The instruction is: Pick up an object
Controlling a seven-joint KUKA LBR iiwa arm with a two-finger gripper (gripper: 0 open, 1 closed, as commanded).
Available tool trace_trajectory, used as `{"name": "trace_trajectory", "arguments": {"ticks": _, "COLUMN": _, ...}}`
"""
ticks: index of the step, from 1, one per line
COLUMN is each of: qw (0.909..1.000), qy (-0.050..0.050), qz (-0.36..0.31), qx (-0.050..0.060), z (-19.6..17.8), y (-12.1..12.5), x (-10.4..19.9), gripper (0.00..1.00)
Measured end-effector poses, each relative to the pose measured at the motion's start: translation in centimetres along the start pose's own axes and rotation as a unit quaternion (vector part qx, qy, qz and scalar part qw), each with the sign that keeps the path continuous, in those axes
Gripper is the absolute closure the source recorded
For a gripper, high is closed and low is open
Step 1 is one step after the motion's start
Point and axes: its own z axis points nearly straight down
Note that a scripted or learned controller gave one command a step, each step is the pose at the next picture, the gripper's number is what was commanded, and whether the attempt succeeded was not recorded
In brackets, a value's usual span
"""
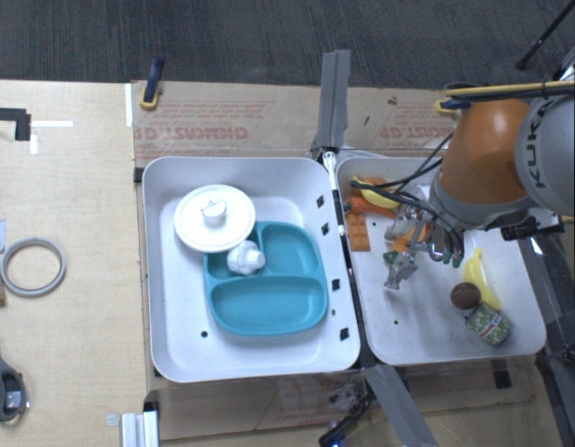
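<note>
i see the arm (497, 156) reaching in from the right over the right bin (427, 338), its orange band above the wrist; the gripper (399, 273) hangs low over the left half of that bin, near the divider between the bins; i cannot tell its state, since the tip is small and tangled with cabling, and nothing shows clearly between its tips.

right bin, inspected: a banana (480, 279) lies just right of the gripper, long axis running from upper left to lower right, upper end towards the wrist; a brown ball (465, 295) touches the banana's lower left side; a green can (488, 325) lies just below both, tilted on its side, long axis also upper left to lower right; an orange block (359, 233) sits against the bin's left wall, long axis up and down; a carrot (369, 206) lies above it, long axis nearly level, partly under the arm; a yellow item (371, 188) lies at the back, mostly hidden by the arm.

left bin (166, 287), inspected: a blue tray (268, 305) with compartments sits in the middle; a white lid (214, 218) overlaps the tray's upper left corner; a small white object (246, 261) rests in the tray's upper compartment, just below the lid.

on the bench to the left: a grey ring (31, 266), well apart from the bins.
</note>
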Motion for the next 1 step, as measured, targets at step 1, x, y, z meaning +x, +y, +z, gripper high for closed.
{"name": "trace_trajectory", "arguments": {"ticks": 1, "qw": 0.9982, "qy": 0.000, "qz": 0.060, "qx": 0.000, "z": -0.01, "y": 0.70, "x": -0.01, "gripper": 0.00}}
